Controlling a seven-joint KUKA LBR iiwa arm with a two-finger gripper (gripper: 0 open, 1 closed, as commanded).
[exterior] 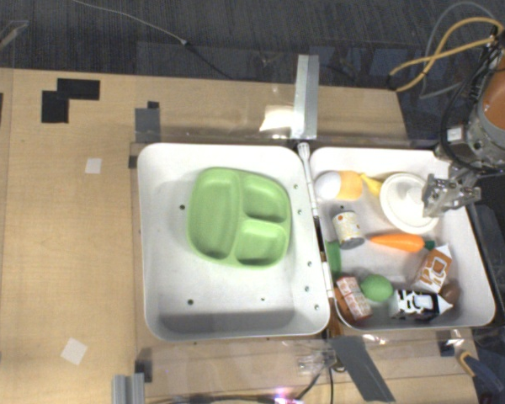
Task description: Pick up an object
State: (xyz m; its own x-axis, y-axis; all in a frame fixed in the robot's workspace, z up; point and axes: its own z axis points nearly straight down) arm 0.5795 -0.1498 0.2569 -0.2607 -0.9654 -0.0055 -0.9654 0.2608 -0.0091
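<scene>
Hand (pixel 444 194) hovers over right edge of right white bin (pixel 480 305), above rim of round white plastic cup (pixel 401 200); whether fingers spread or pressed together, cannot tell. Nothing seen between them. Orange plastic carrot (pixel 396 242) lies mid-bin, just below cup. Green ball (pixel 375 289) near front edge. Green compartment plate (pixel 238 215) in left white bin (pixel 164 251).

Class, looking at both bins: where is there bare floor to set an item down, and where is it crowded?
Left bin: bare floor along its front and left side, around the green divided plate. Right bin: crowded with the carrot, can, green ball and pincer.
</scene>
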